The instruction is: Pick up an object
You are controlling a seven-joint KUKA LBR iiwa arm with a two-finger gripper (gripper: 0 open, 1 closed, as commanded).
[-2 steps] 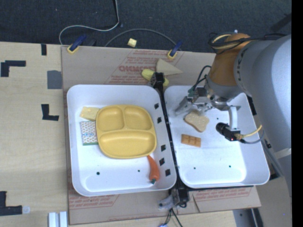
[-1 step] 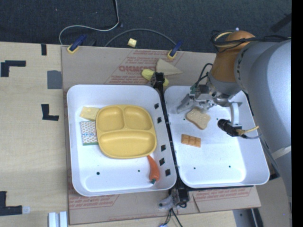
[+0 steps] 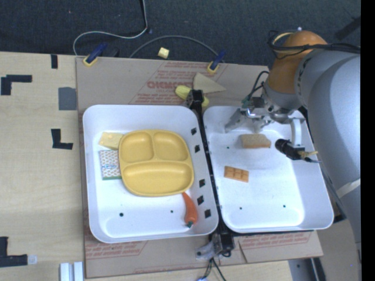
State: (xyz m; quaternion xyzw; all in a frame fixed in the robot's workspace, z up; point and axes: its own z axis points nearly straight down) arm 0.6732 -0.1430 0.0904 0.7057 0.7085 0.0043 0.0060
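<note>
Two candidate items in the right bin (image 3: 316,212), camera view: a tan bread-like piece (image 3: 255,141) near the far wall, and an orange waffle-patterned cracker (image 3: 237,174) lying flat mid-bin, well apart from it. Both likely light, stiff toy food; the thin cracker offers little height, so the thicker bread piece, taken across its short sides, looks the easier hold. Gripper (image 3: 253,116) hangs low just beyond the bread piece, wrist bent downward from the right; whether it is spread or closed cannot be made out.
</note>
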